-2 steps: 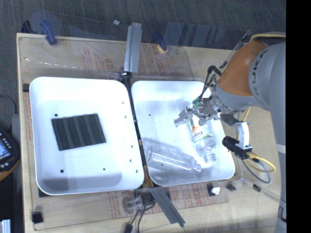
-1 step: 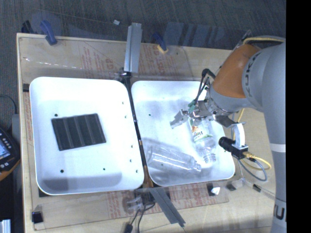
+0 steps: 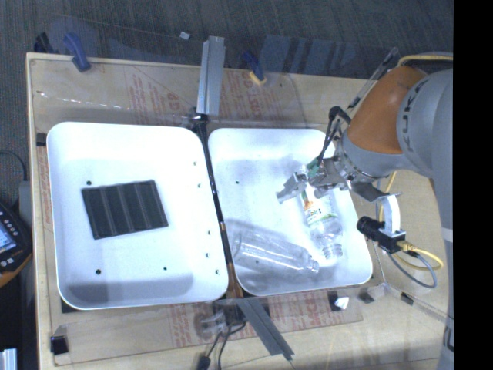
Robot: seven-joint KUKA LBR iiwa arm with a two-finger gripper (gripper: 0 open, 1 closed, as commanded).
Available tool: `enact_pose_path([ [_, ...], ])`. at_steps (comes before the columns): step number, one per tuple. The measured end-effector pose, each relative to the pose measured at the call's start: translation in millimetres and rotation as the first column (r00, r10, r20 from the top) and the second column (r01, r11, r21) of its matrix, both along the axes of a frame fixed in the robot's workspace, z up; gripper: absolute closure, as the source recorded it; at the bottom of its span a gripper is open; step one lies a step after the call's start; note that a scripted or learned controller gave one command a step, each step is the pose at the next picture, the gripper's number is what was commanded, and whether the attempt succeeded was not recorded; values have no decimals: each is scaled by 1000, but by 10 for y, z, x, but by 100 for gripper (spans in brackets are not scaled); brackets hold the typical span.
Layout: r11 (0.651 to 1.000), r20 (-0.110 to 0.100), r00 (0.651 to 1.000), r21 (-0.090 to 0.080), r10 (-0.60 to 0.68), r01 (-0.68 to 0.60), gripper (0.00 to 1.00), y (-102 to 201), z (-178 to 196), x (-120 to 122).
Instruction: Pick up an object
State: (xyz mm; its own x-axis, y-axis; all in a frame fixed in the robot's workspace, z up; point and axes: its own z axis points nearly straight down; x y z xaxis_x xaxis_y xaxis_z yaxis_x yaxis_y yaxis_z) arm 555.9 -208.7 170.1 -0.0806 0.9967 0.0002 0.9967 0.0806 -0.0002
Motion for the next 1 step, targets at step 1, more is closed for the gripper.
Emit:
enact_pose_path([
  [1, 1000, -2, 1000, 1, 24, -24, 0, 4, -78, 38],
])
